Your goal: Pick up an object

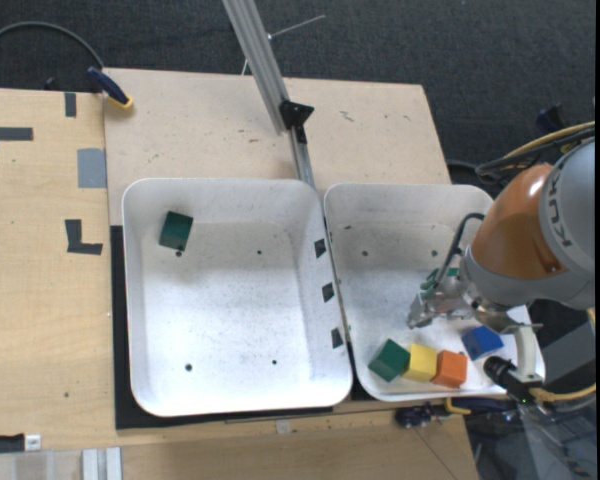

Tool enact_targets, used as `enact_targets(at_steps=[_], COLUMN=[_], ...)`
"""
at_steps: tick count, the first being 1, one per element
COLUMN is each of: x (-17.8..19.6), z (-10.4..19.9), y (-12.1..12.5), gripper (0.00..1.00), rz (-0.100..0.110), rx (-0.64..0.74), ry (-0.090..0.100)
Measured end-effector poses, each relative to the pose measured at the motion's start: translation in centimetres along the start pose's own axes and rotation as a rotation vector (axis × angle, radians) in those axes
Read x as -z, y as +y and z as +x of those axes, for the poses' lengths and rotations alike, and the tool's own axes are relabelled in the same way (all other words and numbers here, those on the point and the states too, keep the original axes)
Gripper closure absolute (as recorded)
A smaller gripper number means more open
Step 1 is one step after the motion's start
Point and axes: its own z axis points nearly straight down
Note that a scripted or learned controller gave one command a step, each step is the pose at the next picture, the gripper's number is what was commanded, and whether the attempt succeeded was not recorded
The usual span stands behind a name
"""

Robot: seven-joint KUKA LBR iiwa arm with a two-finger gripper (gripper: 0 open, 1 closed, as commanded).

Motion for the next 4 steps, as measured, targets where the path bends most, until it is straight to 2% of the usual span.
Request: enact_targets(at_steps=[1,3,4], x=[5.0,14.9,14.1], z=[-0.2,-0.5,5.0], y=[1.0,0.6,1.4], gripper=[1.00,1.00,1.00], rz=[-0.007,-0.009,-0.003], rx=[-0.001,0.000,0.004], ry=[-0.003,-0.004,-0.002])
